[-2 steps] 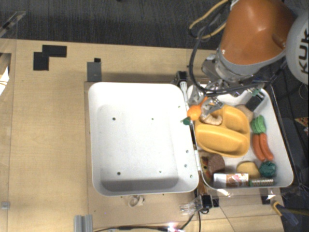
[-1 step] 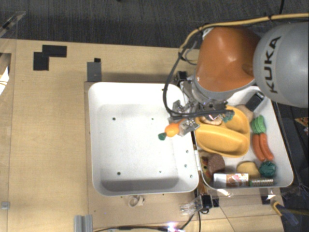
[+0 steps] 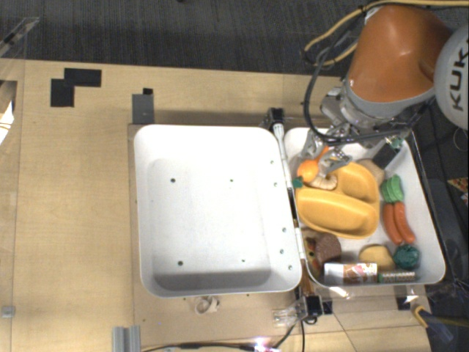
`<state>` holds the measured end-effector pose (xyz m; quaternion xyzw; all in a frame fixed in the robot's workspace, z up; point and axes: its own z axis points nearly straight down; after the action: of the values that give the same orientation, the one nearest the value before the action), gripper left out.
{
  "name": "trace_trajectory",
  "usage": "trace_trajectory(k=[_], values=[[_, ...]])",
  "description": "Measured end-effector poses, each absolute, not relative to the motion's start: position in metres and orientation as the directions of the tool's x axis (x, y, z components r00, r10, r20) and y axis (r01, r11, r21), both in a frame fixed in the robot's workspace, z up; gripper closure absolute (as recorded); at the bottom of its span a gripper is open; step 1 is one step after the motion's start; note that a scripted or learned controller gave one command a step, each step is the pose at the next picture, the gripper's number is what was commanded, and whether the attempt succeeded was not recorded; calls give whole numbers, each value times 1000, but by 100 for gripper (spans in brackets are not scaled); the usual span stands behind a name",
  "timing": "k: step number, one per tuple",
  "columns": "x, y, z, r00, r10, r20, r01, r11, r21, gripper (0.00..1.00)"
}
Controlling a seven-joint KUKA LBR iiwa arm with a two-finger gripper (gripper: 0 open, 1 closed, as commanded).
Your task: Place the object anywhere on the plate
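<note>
Yellow, the plastic plate (image 3: pixel 343 210) lies tilted in the right white bin (image 3: pixel 432 259), crowded by toy food that leaves little bare rim. Poised over its upper-left edge is the gripper (image 3: pixel 327 160), just beside a small orange ball-like toy (image 3: pixel 308 170), seemingly the object to be placed. Whether anything is gripped I cannot tell; the left white bin (image 3: pixel 212 207) lies apart.

Both bins are white: the left bin (image 3: pixel 212 211) and the right bin (image 3: pixel 429 229). The bench (image 3: pixel 66 233) is pale tan wood with black patches (image 3: pixel 73 85). Yellow bread-like shapes (image 3: pixel 344 200), a small orange piece (image 3: pixel 308 170), red sausages (image 3: pixel 399 222) and green items (image 3: pixel 393 188) lie together.
</note>
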<state>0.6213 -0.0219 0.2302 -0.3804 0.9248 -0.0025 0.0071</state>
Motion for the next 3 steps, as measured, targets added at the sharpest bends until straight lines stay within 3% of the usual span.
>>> trace_trajectory(k=[1, 2, 3], values=[[562, 28, 227, -720, -694, -10, -694, 720, -2, 100], [636, 6, 223, -783, -622, -12, -622, 783, -5, 100], [577, 55, 222, -683, -730, -10, -730, 683, -3, 100]])
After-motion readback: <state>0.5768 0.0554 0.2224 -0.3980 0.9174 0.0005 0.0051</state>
